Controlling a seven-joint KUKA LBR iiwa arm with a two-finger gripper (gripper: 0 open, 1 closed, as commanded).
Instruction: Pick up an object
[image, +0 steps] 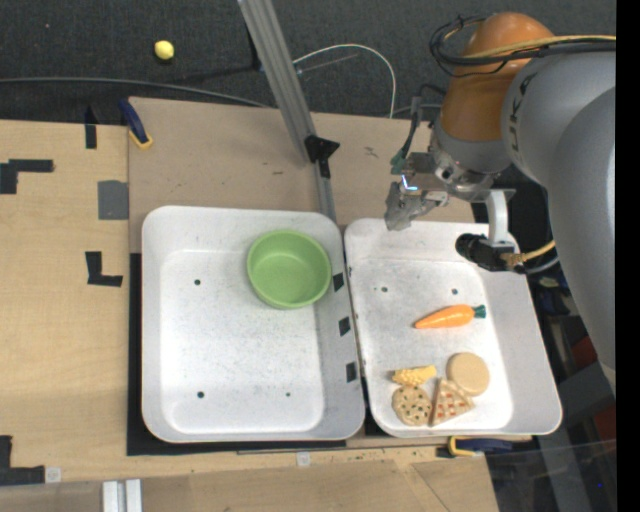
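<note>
Camera view is showing the gripper (402, 217), its grip impossible to judge, hovering over the right bin's (525, 300) far rim, the toy carrot (446, 318) lying nearer, crosswise.

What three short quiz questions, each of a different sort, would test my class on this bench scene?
1. True or false: the green bowl sits in the left bin.
2. Which lies nearest the tool? A) carrot B) cookie C) pizza slice
3. Fill in: the carrot lies in the ___ bin.

Key: 1 true; 2 A; 3 right.
</note>
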